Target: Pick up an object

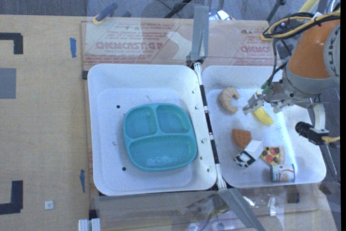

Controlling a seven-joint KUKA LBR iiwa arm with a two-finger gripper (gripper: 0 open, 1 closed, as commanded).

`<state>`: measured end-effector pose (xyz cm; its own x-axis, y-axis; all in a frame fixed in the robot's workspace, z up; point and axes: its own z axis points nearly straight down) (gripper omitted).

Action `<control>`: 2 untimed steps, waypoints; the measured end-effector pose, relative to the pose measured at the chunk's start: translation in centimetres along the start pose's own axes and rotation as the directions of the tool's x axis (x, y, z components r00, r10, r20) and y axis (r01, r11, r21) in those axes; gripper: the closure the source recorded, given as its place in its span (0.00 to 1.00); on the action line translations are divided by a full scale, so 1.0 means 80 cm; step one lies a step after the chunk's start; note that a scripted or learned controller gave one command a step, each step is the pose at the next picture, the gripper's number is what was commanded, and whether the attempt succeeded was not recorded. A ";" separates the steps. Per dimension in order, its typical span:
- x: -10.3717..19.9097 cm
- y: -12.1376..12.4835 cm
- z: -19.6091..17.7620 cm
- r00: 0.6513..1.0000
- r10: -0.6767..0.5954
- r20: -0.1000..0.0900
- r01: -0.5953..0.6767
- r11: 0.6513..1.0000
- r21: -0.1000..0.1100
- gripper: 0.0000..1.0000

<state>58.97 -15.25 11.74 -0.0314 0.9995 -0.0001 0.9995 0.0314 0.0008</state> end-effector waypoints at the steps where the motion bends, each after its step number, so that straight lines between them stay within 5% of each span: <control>1: -0.020 0.013 0.040 1.000 -0.030 0.001 0.030 1.000 -0.002 0.00; 2: -0.021 0.015 0.025 1.000 -0.027 0.001 0.027 1.000 -0.008 1.00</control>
